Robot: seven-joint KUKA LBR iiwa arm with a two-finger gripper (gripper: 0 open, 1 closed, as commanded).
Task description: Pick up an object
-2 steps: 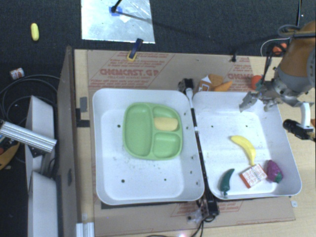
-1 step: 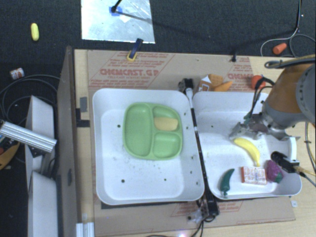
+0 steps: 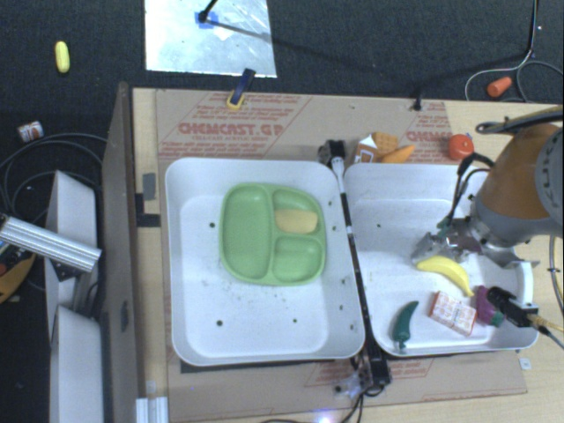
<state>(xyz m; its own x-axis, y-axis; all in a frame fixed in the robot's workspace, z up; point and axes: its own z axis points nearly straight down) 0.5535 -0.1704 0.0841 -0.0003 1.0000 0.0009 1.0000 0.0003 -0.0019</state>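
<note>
Reading the board: red print on the brown cardboard sheet (image 3: 264, 117) under the bins is spelling "CHEMCAST GP" above the left bin, and a cut-off "CHEM" is showing again near the orange ball (image 3: 460, 145) at the top right.
Other writing: the small red-and-white packet (image 3: 453, 313) is carrying print too small to make out.
Banana position: the curved yellow banana (image 3: 446, 272) is lying in the right-hand shallow white bin (image 3: 388, 210), toward its right side, just below the gripper.
Banana axis: its long axis is running diagonally, one tip pointing up-left toward the bin's middle, the other curving down-right toward the packet.
Neighbours: a dark green pepper (image 3: 404, 322) is sitting near the bin's lower edge, left of the packet; a small purple object (image 3: 486, 304) is lying just right of the packet.
Arm pose: the grey arm with its orange band (image 3: 520, 183) is reaching in from the right and bending down over the right bin, wrist angled toward the bin floor.
Gripper: the metal two-finger gripper (image 3: 443, 244) is hovering right above the banana's upper-left end; I cannot tell how it is set or whether it is touching the fruit.
Left bin: the left-hand shallow white bin (image 3: 194, 236) is holding a light green divided plastic tray (image 3: 256, 236), with a pale yellow lump (image 3: 296, 221) resting in its upper-right compartment.
</note>
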